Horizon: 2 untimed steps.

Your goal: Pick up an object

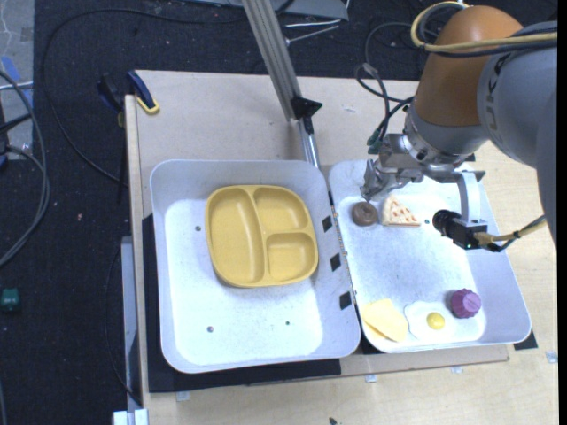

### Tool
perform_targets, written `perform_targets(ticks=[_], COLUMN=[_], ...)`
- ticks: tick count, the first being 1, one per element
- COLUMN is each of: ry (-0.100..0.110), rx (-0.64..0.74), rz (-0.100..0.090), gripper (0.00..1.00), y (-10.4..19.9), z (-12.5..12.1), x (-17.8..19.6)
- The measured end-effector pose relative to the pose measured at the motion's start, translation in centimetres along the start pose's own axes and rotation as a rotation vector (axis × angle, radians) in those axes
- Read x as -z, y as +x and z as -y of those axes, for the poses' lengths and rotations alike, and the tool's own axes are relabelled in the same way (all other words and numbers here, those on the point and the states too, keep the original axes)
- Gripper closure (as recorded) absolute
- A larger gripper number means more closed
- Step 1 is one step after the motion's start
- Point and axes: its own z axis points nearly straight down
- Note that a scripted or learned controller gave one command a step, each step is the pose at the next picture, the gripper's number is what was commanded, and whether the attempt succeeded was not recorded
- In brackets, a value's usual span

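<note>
End effector [374,187] fingertips indistinct.

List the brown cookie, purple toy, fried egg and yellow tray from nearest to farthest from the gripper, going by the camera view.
From the gripper:
1. Brown cookie, just below it.
2. Yellow tray, left bin.
3. Fried egg and purple toy, right bin's near edge: too close to call.

Pale wooden bench [221,113] on dark carpeted floor [62,237], black cables [62,42] trailing, metal pole [270,47] slanting overhead

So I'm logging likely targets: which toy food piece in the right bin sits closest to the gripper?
The brown round piece, directly beneath the gripper at the bin's far left corner; the pizza slice lies just beside it.
</note>
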Motion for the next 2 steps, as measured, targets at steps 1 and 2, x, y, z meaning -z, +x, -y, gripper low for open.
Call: perform_targets(ticks=[1, 2], ry=[0.001, 0.001], rx=[0.001, -0.001], rz=[0.000, 0.001], gripper=[1.00, 1.00], y=[6.3, 11.0], z=[-1.3, -3.4], x=[0.0, -1.1])
